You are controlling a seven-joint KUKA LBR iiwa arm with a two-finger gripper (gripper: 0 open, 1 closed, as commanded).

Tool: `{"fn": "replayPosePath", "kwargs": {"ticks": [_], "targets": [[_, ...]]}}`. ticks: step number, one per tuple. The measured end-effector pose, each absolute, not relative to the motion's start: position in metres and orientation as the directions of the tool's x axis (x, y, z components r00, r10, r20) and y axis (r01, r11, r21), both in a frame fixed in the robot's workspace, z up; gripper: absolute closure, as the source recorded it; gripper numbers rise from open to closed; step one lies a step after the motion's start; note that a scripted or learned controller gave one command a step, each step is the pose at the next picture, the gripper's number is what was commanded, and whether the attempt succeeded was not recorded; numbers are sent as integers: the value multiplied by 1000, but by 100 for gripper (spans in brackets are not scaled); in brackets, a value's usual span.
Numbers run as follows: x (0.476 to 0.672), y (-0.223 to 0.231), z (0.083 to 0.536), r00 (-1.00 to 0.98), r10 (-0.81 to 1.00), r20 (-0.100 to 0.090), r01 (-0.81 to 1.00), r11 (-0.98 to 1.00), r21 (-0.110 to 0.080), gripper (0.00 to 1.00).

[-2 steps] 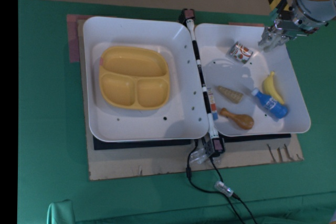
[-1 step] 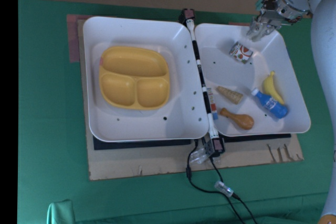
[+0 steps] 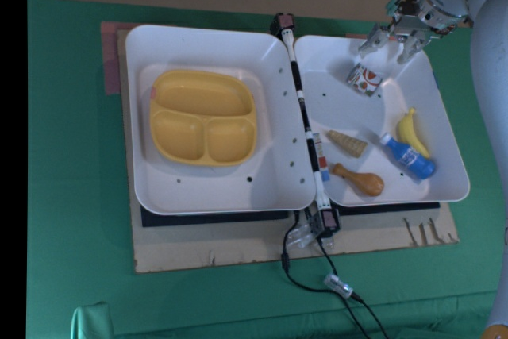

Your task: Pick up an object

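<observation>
The hand (image 3: 389, 44) hangs with fingers spread wide over the right bin's (image 3: 444, 171) far corner, gripping nothing; a small printed can (image 3: 364, 79) lies tilted just below it; nearer lie a banana (image 3: 411, 131), blue bottle (image 3: 407, 156), cone (image 3: 348, 143) and drumstick (image 3: 359, 179).

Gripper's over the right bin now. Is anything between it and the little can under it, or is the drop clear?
Nothing visible blocks it. The gripper hangs open just above and behind the can, which lies tilted in the right bin with bare floor around it. The banana, bottle, cone and drumstick lie nearer the bin's front.
</observation>
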State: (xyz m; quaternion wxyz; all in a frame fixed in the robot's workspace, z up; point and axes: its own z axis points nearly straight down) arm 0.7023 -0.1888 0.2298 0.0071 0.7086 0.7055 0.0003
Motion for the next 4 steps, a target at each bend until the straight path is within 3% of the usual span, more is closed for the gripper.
{"fn": "replayPosePath", "kwargs": {"ticks": [2, 3, 4], "targets": [[701, -191, 205, 2, 1000, -9, 1000, -2, -2, 0], [703, -186, 221, 5, 1000, 5, 1000, -5, 0, 100], [703, -189, 221, 6, 1000, 1, 1000, -6, -1, 0]]}}
